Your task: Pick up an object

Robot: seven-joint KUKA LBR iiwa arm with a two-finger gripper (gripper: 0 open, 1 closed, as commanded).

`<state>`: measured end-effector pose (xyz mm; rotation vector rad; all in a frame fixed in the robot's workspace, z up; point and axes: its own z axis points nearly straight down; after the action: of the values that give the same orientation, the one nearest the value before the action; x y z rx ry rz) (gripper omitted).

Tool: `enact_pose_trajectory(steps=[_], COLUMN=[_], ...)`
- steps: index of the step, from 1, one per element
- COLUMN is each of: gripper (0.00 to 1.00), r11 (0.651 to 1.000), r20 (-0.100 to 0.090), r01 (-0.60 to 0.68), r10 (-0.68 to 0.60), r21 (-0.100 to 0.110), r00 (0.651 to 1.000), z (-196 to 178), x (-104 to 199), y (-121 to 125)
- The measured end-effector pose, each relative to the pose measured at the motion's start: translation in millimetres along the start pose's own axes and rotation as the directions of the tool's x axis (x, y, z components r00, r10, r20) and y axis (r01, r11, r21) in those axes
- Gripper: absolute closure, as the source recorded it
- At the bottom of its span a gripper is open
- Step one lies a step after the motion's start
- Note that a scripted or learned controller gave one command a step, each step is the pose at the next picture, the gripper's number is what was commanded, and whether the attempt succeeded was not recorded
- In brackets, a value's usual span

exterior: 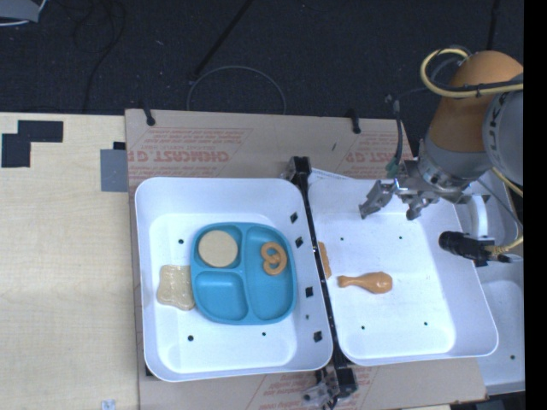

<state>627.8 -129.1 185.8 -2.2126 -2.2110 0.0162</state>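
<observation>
A tan toy drumstick point(367, 282) lies near the middle of the right bin point(461, 331). Another thin tan piece point(324, 260) lies against that bin's left wall. My gripper point(394, 203) hangs over the far part of the right bin, up and right of the drumstick, with its fingers spread open and nothing between them. In the left bin point(162, 348) a blue divided plate point(242, 301) carries a round tan cookie point(217, 248) and a pretzel point(273, 258). A pale slice of bread point(175, 286) lies just left of the plate.
The two bins meet at a black clamp strip point(312, 263) running front to back. Cardboard point(222, 148) lies under the bins. A black fitting point(461, 245) with cables juts over the right bin's right rim. The wooden bench top point(60, 263) stretches to the left.
</observation>
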Motion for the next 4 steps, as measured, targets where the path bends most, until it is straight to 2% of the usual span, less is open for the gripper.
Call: enact_pose_trajectory(steps=[1,3,4], gripper=[0.00,0.00,0.00], r11=[1.000,1.000,1.000], r20=[0.002,0.001,0.002], r01=[0.002,0.002,0.000], r10=[-0.002,-0.002,0.000], r21=[-0.014,-0.009,-0.012], r00=[1.000,1.000,1.000], z=[-9,94,99], x=[0,13,14], y=[3,-5,-5])
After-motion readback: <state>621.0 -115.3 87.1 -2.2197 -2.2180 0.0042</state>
